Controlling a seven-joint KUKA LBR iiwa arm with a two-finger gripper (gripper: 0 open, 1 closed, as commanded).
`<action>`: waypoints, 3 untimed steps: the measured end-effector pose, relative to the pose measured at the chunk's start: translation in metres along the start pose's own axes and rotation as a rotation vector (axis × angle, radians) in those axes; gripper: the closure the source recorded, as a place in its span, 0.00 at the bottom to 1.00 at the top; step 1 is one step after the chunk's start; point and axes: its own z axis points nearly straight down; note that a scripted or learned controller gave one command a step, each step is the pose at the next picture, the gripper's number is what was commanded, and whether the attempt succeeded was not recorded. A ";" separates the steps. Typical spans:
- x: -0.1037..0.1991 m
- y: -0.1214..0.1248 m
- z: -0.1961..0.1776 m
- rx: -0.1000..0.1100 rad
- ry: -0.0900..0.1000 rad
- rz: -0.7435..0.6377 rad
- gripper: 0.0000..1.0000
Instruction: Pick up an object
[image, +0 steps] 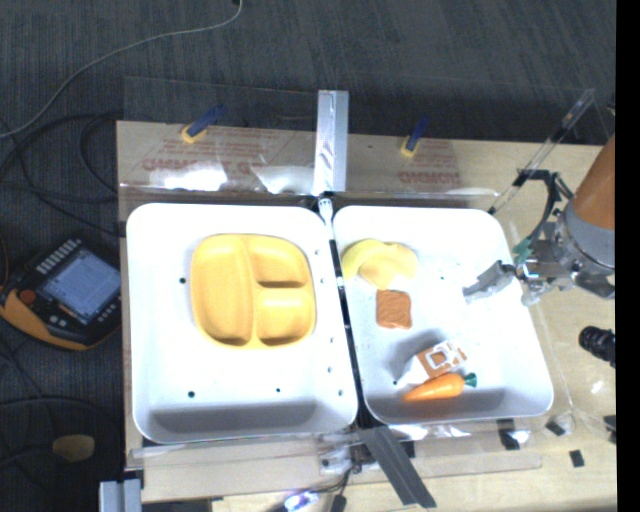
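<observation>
- The toy carrot (437, 388) is lying at the near edge of the right bin (520, 300), below and to the left of the claw (490, 279); it looks light, stiff and smooth, so the thick orange middle, gripped across, seems the best hold.
- A small patterned block (441, 357) is sitting just beside it.
- The brown piece (394, 309) and pale yellow piece (379, 261) are lying further left.
- The claw is hovering over the bin's right side; its state cannot be made out.

Fixed overhead cam, slanted, both bins (140, 300).
</observation>
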 end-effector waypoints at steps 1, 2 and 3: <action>-0.032 0.012 0.119 0.004 0.004 0.187 0.00; 0.034 0.061 0.092 -0.001 -0.001 -0.117 0.00; 0.079 0.116 0.154 -0.010 -0.007 -0.218 0.00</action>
